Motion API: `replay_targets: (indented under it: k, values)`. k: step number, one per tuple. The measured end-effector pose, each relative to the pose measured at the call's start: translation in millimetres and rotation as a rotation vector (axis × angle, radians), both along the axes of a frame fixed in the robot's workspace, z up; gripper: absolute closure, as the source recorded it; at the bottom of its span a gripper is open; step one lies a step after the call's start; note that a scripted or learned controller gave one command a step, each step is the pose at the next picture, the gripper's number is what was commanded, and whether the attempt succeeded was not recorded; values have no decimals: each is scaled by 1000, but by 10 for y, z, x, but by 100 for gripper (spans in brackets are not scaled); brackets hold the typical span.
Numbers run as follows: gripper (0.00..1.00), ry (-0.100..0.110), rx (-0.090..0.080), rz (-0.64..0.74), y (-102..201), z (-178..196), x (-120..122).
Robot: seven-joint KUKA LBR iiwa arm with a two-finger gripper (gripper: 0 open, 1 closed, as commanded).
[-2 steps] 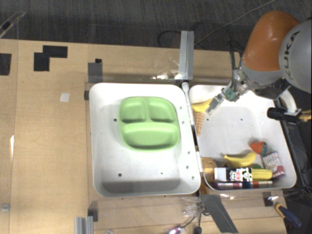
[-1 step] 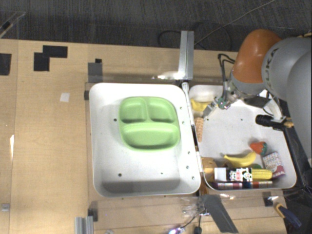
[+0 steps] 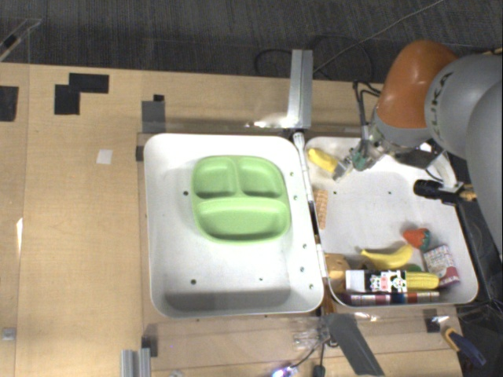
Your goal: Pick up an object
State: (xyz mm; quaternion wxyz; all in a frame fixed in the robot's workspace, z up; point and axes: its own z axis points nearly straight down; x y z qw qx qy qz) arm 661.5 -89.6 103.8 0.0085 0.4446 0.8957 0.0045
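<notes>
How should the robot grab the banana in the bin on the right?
Best guess: grip the banana across its thick middle, coming straight down from above. It lies flat and curved in the right bin, ends pointing sideways, so its long sides are the narrow way to pinch. Other toys crowd just below it, but the bin floor above it is bare, leaving room for one finger there.

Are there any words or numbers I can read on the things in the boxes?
No words or numbers can be read.
Small box with a red and white label in the right bin: it has print, but too small and blurred to read.
Black and white box beside the banana: markings too blurred to read.
Green tray in the left bin: plain, no text.
</notes>
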Motion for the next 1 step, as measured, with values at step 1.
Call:
replay_targets:
  k: [1]
  values:
    - [100,12,4,-323,461,1086,24]
